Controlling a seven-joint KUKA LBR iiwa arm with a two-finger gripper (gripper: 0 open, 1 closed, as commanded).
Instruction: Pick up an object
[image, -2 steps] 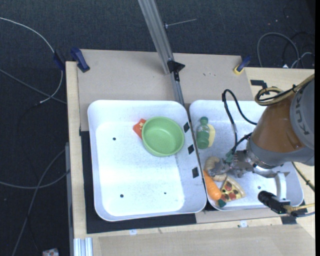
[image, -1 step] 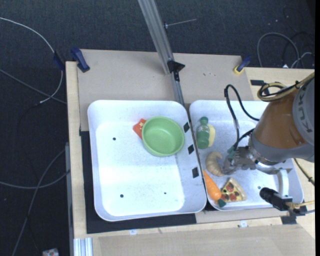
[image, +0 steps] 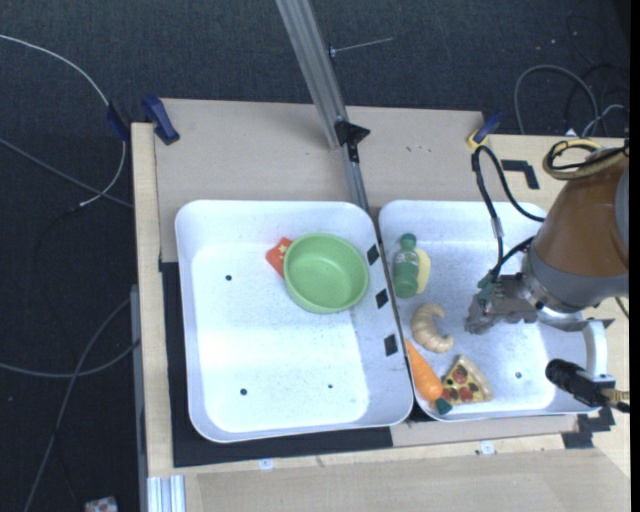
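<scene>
My gripper (image: 487, 312) hangs low over the right bin (image: 455, 225), just right of a tan croissant (image: 432, 327). A pizza slice (image: 466, 381) lies below it near the bin's front edge, beside an orange carrot (image: 425, 372). A green bottle (image: 405, 266) lies at the bin's left side with a yellow piece (image: 424, 266) against it. In the left bin (image: 260, 390) a green bowl (image: 324, 272) sits near the back, partly covering an orange-red object (image: 277, 255). Nothing shows between the gripper's fingers.
A metal pole (image: 318, 75) slants from the top down to the divider between the bins. Black cables (image: 487, 190) run along the arm at the right. The bench's wooden border (image: 250, 150) surrounds both bins.
</scene>
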